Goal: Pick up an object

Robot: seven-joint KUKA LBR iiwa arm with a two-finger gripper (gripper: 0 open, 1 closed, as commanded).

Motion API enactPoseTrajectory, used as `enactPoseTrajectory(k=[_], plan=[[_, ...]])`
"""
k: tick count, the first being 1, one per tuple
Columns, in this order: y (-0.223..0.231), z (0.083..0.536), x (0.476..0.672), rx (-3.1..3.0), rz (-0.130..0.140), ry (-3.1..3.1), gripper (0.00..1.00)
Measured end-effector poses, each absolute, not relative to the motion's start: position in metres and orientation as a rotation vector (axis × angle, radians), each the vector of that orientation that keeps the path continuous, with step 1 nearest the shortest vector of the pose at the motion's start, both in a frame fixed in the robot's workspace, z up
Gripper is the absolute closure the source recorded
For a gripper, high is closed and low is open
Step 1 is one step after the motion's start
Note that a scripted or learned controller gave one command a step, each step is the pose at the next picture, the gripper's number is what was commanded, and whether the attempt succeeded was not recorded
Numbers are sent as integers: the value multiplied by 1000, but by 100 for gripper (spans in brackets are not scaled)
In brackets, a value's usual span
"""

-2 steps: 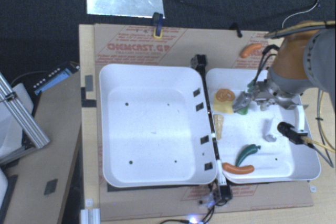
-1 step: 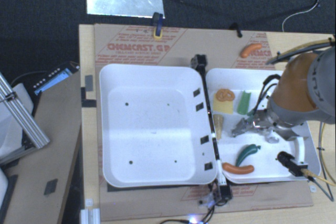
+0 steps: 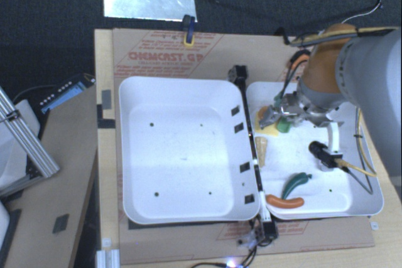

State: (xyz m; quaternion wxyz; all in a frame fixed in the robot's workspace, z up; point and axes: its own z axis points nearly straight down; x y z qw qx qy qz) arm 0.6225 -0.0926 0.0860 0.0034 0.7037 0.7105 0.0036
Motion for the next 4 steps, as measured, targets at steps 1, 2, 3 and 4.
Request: enactPoseTrajectory(k=[1, 2, 3, 4], plan=[[-96, 96, 620, 2213, 6, 2224, 100], [-30, 191, 644, 2203, 18, 2229, 100], [69, 305, 652, 2199, 25, 2233, 100], [133, 375, 649, 2206, 18, 2232, 100]])
